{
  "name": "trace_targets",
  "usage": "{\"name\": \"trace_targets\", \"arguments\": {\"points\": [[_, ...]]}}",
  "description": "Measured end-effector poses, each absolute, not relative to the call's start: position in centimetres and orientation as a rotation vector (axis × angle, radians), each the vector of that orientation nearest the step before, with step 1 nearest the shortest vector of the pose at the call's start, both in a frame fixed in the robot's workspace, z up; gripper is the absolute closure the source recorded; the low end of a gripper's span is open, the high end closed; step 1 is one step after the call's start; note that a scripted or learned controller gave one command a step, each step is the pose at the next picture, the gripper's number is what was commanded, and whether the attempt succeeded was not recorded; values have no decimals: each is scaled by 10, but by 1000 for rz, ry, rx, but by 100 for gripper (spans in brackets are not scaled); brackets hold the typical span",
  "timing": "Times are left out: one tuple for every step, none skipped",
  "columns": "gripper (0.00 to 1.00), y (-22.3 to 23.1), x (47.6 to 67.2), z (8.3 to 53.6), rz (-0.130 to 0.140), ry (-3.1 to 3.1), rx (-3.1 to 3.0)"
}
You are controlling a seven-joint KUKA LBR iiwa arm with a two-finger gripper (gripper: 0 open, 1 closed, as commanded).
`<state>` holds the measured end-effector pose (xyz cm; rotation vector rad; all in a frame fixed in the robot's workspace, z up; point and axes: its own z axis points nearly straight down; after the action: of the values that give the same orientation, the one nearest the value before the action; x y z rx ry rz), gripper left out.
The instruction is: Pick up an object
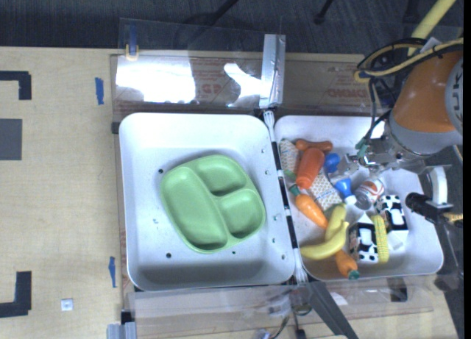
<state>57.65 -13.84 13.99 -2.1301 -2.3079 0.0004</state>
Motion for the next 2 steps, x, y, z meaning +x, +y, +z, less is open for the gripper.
{"name": "trace_targets", "arguments": {"points": [[0, -147, 592, 94, -14, -2523, -1887], [100, -148, 595, 106, -20, -2527, -1897]]}}
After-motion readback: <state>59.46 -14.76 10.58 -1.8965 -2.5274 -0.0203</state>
